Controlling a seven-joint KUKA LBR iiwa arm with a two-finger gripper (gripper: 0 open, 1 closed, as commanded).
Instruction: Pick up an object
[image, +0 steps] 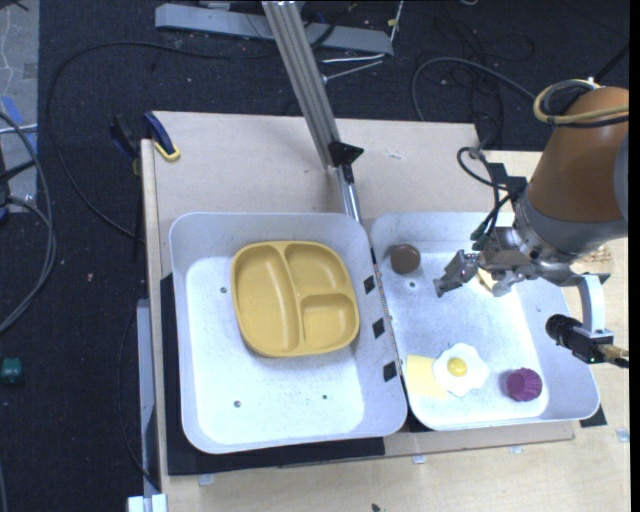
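My gripper (472, 279) hangs over the upper middle of the right bin (565, 400), fingers open and nothing between them. A brown round object (404, 259) lies to its left near the bin's top left corner. A small pale yellow piece (489, 279) peeks out by the right finger. Lower in the bin lie a toy fried egg (460, 368), a yellow cheese slice (421, 375) partly under it, and a purple object (522, 384) at the lower right.
The left bin (200, 400) holds a yellow divided plate (296, 297). A metal pole (310, 90) slants down to the gap between the bins. A black fitting (575, 335) juts from the arm over the right bin's right edge.
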